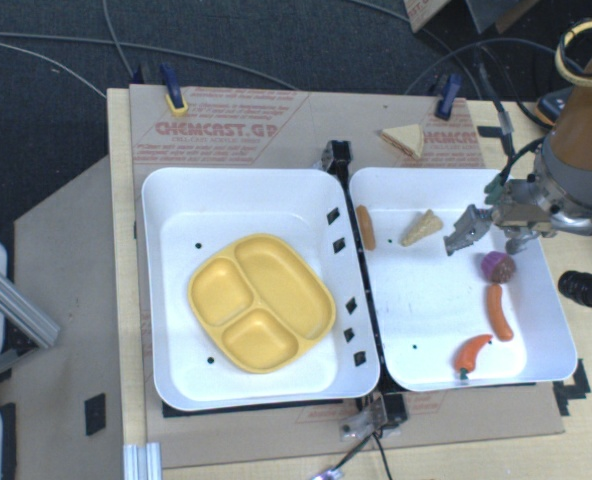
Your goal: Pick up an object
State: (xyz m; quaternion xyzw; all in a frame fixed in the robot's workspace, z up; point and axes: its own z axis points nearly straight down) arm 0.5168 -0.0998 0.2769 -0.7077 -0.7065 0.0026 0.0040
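Camera view: looks down at a slant on a brown surface carrying two shallow white bins side by side.
Left bin: holds a yellow divided plate with three compartments, lying flat near the middle of the bin.
Right bin: holds several small food items, spread apart from one another.
Small sausage: lies along the left wall of the right bin, near its far end.
Wedge of cheese: sits just right of the small sausage, near the far wall.
Purple onion: rests on the right side of the bin, just below the gripper.
Long sausage: lies just below the purple onion, apart from it.
Red pepper: lies near the front right corner, its green stem pointing toward the front wall.
Sandwich triangle: sits on the surface beyond the right bin.
Arm: reaches in from the right, over the right bin's far right corner.
Gripper: hangs between the wedge of cheese and the purple onion; fingers look spread, with nothing between them.
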